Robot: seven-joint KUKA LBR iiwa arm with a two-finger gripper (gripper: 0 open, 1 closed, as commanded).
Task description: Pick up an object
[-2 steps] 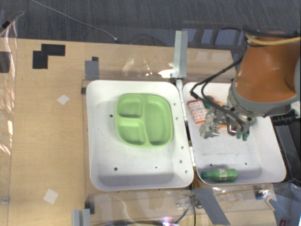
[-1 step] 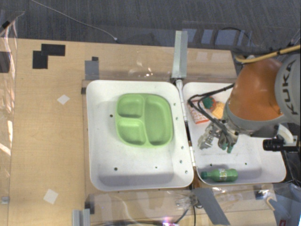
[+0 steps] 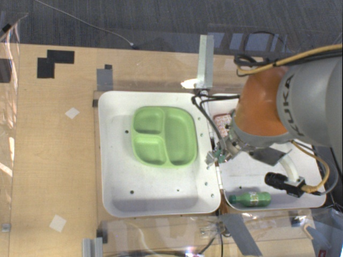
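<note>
A green three-compartment plate (image 3: 163,136) lies in the left bin (image 3: 115,191). In the right bin (image 3: 241,181) a green bottle (image 3: 250,198) lies on its side near the front wall. A small packet with red print (image 3: 221,122) shows near the back of the right bin, partly under the arm. The gripper (image 3: 218,154) hangs low over the divider between the two bins, just right of the plate's edge. The bulky wrist above it hides most of its fingers, and nothing is seen between them.
The grey arm with its orange band (image 3: 262,106) covers much of the right bin. A black cable connector (image 3: 281,182) with a yellow cable lies over the right bin's front right. A metal post (image 3: 206,60) stands behind the bins. Tan bench lies to the left.
</note>
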